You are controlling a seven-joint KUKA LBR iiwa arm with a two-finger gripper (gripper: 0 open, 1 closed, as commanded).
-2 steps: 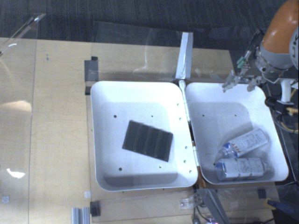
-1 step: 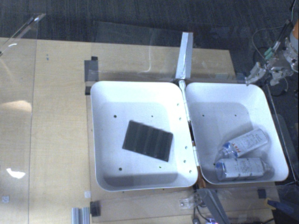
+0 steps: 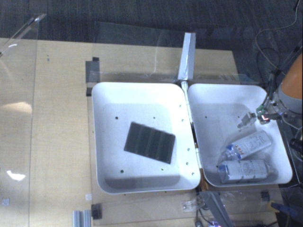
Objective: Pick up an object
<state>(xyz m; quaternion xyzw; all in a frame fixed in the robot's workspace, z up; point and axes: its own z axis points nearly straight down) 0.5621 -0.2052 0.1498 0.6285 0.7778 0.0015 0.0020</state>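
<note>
Pale wood tabletop (image 3: 52, 141), two white bins. Pincer (image 3: 249, 119) above right bin (image 3: 208, 98), state cannot tell. Risk: slips off smooth overlapping bottles (image 3: 248, 145). Dark pad (image 3: 149, 142) lies flat, hard to pinch.

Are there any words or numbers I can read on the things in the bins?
No text here is readable.
Upper bottle in the right bin: its label has red and dark marks, too blurred to read.
Lower bottle: its label is too blurred to read.
Dark ribbed pad in the left bin: no writing.
</note>
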